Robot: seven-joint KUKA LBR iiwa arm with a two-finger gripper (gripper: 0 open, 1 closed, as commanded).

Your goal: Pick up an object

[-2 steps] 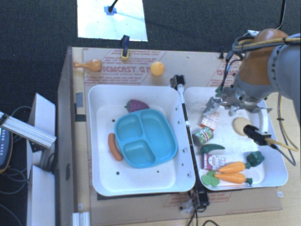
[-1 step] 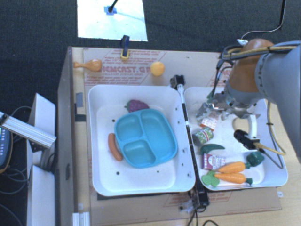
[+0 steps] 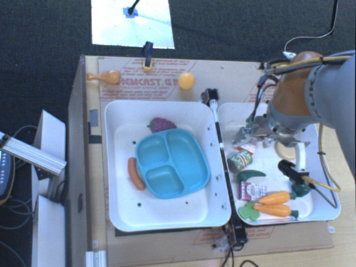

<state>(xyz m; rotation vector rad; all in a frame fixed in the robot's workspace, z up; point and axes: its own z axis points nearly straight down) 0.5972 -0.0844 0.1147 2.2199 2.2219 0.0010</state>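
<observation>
My claw (image 3: 248,133) hangs low in the right white bin (image 3: 322,211) — how wide it gapes, I cannot tell. Just below it lies the small green-and-red labelled can (image 3: 241,160) — long axis slanting up-right, beside a dark green pepper (image 3: 250,175).

Hidden under the grey arm's orange-banded wrist (image 3: 292,90) at two o'clock: far wall of the right shallow white bin (image 3: 320,204). Fingers of the metal two-finger gripper (image 3: 257,133) too small to read. Small round can's (image 3: 241,160) green label illegible.
</observation>
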